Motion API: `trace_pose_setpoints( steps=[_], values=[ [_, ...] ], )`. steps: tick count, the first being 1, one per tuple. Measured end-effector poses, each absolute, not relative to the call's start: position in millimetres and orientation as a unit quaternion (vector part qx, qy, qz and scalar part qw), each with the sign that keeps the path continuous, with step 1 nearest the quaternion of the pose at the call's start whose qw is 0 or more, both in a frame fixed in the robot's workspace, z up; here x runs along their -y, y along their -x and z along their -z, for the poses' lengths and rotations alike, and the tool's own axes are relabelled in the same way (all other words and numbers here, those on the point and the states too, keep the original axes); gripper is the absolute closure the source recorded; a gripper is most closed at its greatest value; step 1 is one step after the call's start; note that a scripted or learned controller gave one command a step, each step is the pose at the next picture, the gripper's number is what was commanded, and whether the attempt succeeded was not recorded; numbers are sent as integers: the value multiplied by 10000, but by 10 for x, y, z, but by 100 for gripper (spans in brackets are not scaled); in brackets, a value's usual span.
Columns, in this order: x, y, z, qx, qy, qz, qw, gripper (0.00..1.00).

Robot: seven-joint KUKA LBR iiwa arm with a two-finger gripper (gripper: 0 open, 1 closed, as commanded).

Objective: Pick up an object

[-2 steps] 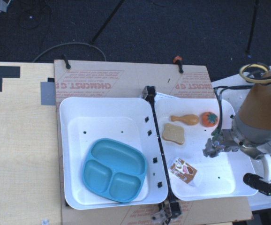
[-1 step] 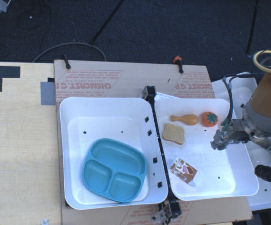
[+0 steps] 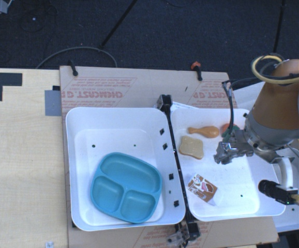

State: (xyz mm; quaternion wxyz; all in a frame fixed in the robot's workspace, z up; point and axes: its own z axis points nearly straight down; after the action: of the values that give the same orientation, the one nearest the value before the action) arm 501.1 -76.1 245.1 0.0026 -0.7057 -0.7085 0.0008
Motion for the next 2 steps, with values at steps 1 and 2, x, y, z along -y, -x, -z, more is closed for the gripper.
trace_pose_setpoints(
  steps=[1,2],
  values=[
    [299,-5268,-2439,7084,7058,-7,8,100],
    [-214,-5378,-2496,7090,7052,-2,15,100]
  ],
)
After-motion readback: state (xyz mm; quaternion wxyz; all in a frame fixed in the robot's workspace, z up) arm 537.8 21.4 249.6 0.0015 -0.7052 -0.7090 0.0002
